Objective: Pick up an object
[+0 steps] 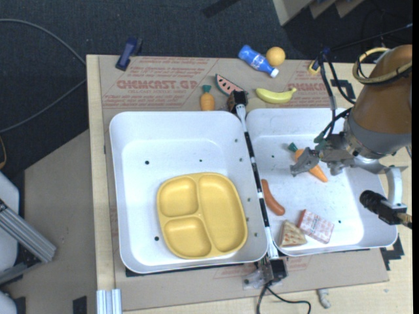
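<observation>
The robot's grey metal pincer (314, 163) hangs low inside the right-hand white bin (340, 120), reached in from the right under a bulky grey and orange wrist. Whether the pincer is apart or together cannot be told from this slanted overhead view. Its tip sits over a small toy carrot (316, 170), orange and tapered with a green top, which is probably the object it means to pick up; the carrot lies on the bin floor, touching or just beneath the tip, and no grip is visible.

Below and to the left of the pincer lies a smooth reddish toy sausage (273, 198) near the bin's left wall. Further below are a tan wedge like a sandwich slice (292, 235) and, beside it, a pink speckled packet (317, 225).

Well to the left, the second white bin (131, 136) holds a glossy yellow plastic tray (200, 214) with three compartments.

Beyond the bins, above the pincer, toys rest on the cardboard bench: a curved yellow banana (275, 95), a blue bottle (256, 60), an orange ball (276, 55), a watermelon slice (226, 84) and another small carrot (207, 101).
</observation>
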Action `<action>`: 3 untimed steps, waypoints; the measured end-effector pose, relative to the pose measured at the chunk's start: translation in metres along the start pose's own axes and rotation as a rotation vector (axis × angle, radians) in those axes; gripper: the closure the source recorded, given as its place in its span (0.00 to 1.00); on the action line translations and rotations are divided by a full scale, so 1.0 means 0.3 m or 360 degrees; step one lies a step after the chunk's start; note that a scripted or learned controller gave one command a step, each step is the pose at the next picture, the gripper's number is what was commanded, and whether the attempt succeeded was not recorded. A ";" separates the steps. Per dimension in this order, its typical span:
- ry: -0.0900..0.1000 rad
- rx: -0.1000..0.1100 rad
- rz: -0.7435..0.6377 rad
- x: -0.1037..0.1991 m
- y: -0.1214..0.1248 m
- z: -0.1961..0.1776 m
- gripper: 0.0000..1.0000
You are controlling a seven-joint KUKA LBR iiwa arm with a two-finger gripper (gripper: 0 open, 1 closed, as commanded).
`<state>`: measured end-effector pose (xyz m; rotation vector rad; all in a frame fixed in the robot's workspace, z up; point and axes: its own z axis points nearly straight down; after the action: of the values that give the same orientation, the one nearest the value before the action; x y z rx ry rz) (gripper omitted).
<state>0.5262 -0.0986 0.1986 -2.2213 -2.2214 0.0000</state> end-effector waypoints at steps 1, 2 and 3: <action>-0.0001 0.0000 0.0002 -0.206 0.064 0.380 0.00; 0.0000 -0.0002 -0.0002 -0.117 0.350 0.378 0.00; -0.0002 -0.0006 -0.0002 -0.118 0.351 0.344 1.00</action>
<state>0.6315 -0.1339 0.0953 -2.2221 -2.2257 -0.0032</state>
